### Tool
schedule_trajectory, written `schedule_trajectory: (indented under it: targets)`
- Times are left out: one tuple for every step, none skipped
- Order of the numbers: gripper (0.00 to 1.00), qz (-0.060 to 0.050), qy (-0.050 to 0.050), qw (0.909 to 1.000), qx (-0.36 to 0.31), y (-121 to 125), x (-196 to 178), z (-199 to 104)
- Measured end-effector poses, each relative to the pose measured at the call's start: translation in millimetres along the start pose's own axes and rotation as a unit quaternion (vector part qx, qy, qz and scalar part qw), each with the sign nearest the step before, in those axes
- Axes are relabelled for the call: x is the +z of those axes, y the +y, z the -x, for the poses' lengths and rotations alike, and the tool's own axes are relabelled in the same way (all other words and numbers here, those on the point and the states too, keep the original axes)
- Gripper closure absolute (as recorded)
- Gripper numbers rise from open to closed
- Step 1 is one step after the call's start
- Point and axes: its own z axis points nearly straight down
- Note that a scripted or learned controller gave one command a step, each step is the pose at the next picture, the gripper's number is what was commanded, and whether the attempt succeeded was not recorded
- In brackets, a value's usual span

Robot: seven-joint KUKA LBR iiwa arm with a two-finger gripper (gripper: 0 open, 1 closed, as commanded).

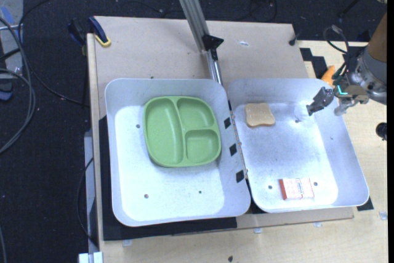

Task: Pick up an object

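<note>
Nearest was a small red-and-white box in the right bin. Toast slice sat farther back. The hand hovered at the bin's far right, fingers spread wide, holding nothing.

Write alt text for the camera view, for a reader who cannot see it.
A grey robot arm's open two-finger gripper hovers over the right white bin, holding nothing. That bin holds a tan slice of bread and a small red-and-white packet; the left white bin holds a green divided plate.
</note>
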Motion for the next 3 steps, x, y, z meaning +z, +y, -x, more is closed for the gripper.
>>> schedule_trajectory:
  targets:
    - [0.00,0.002,-0.001,1.0000,0.000,1.1,-2.0,0.0]
    - [0.00,0.000,0.000,1.0000,0.000,1.9,61.6,1.2]
    - [0.00,0.000,0.000,1.0000,0.000,2.6,124.8,-4.2]
